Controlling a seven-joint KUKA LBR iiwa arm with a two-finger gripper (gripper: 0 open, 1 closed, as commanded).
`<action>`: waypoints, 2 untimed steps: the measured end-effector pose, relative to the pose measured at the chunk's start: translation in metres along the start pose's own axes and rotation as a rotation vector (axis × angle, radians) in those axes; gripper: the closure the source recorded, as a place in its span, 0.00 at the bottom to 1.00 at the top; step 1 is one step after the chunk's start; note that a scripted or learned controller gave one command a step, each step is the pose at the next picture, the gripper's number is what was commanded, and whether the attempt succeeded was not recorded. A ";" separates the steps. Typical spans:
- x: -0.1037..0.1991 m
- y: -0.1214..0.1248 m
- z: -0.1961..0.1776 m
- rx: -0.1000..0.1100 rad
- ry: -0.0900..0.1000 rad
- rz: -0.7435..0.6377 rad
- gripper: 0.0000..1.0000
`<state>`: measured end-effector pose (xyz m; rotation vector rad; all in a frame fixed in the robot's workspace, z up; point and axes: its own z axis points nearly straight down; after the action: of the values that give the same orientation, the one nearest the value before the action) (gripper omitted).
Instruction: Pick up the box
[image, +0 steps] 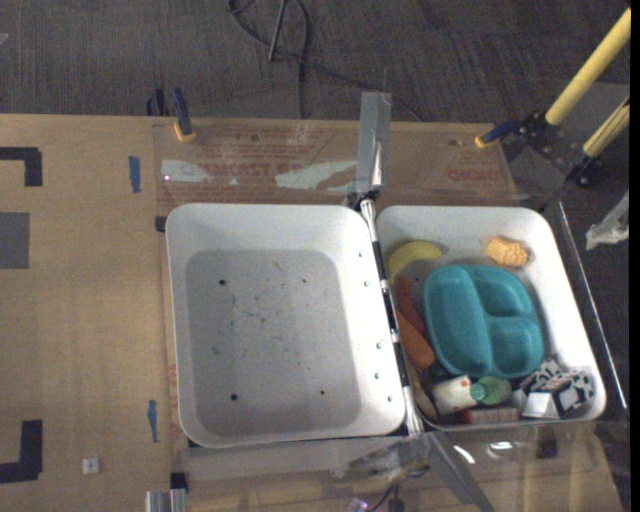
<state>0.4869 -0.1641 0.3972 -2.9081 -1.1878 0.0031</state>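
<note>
Box, the black-and-white patterned one, is sitting in the lower right corner of the right bin, just beside the teal divided plate that's lying across the middle, with the left bin sitting alongside on the worktop.

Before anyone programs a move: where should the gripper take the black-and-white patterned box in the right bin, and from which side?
Probably from straight above, across the box's short sides. It lies in the bin's near right corner, walls close on two sides, so a sideways approach looks blocked.
</note>
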 end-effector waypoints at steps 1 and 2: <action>0.001 0.000 -0.010 -0.001 -0.002 -0.004 1.00; 0.003 0.000 -0.019 -0.002 -0.004 -0.008 1.00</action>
<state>0.4893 -0.1621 0.4166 -2.9060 -1.2006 0.0074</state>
